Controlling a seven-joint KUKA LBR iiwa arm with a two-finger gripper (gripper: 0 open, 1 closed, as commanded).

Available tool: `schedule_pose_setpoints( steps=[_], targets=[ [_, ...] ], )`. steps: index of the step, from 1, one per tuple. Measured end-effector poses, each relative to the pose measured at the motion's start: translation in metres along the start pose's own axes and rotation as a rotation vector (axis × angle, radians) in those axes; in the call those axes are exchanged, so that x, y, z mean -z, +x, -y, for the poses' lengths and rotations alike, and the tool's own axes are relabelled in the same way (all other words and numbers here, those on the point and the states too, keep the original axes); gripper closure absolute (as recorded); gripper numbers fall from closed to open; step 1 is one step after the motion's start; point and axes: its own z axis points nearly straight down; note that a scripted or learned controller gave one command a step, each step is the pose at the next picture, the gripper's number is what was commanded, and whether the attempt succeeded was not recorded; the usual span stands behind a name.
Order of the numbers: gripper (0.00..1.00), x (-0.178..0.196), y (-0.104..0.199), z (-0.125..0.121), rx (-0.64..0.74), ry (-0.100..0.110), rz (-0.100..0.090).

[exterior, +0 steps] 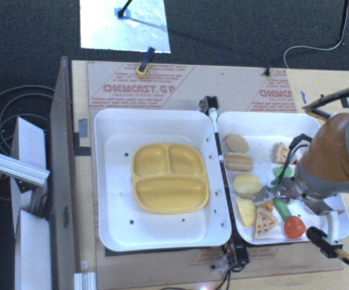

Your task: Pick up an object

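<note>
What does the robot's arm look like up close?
The arm is fat and rounded, with an orange band and a grey part beside it. A thin black cable loops along it. At its tip sits a small hand made of grey metal, over the right bin.

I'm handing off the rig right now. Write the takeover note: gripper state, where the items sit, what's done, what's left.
Gripper: low in the right bin, among the toy food; whether it grips anything can't be told.
Right bin: red tomato, waffle wedge, yellow pieces, tan rolls.
Left bin: yellow divided plate, nothing on it.
Done: arm is down at the pile.
Left: confirm a grasp and lift one item.
</note>
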Motion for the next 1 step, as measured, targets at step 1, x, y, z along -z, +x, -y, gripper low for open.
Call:
schedule_pose_setpoints(
  steps=[1],
  targets=[
    [0.00,0.0001,0.0369,-0.0509,0.005,-0.005,0.001]
  ],
)
